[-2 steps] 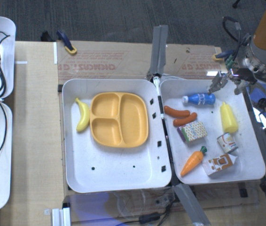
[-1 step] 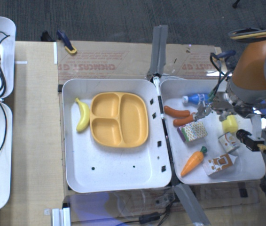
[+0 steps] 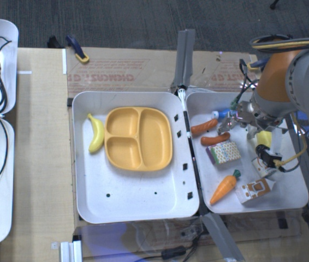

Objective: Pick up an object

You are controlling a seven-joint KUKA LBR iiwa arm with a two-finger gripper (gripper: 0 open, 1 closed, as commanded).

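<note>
We see the gripper (image 3: 232, 120) low in the right bin (image 3: 285, 201), near its back edge; we cannot tell its state, since the wrist hides the tips. Just beside it: two sausages (image 3: 204, 126), the upper one nearly touching the gripper, the lower (image 3: 215, 139) parallel in front of it. One blue-capped item (image 3: 218, 114) lies just behind the gripper. Further out in the same bin we count one green-sided box (image 3: 224, 153), one carrot (image 3: 223, 188), one small carton (image 3: 254, 190), and one yellow piece (image 3: 263, 140) under the arm (image 3: 285, 78). The left bin (image 3: 127, 206) holds one yellow three-compartment plate (image 3: 139, 138) and one banana (image 3: 96, 134) just left of it.
</note>
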